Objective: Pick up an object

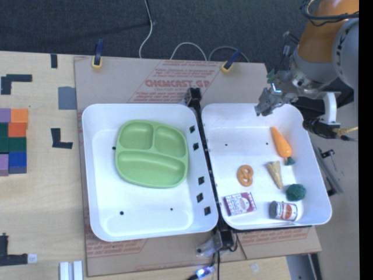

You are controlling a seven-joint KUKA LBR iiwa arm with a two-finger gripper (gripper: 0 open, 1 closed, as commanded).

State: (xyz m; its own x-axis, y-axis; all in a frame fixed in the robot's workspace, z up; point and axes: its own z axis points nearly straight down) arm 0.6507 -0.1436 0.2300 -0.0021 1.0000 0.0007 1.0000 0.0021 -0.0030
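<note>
a: over the far rim of the right bin (309,127) we see the gripper (267,106), up above the bin's back-left part, with nothing between its fingers. whether they are spread or closed, we cannot tell; they are small and dark against the cardboard.

b: and the things to pick? we count them along the right side of that bin. the carrot (281,142) lies nearest the gripper, though apart from it, its long axis running from far-left to near-right, green end toward the front.

a: just below it we see the pretzel (245,175) and the cone (275,174), the cone's point aimed toward the front of the desk.

b: then the broccoli (295,192), the can (284,210) lying on its side, long axis left to right, and the small carton (239,203) flat beside it. we cannot read the labels.

a: the left bin (96,174) holds the green divided plate (152,154). the arm's upper part is cut off by the frame's edge.
</note>
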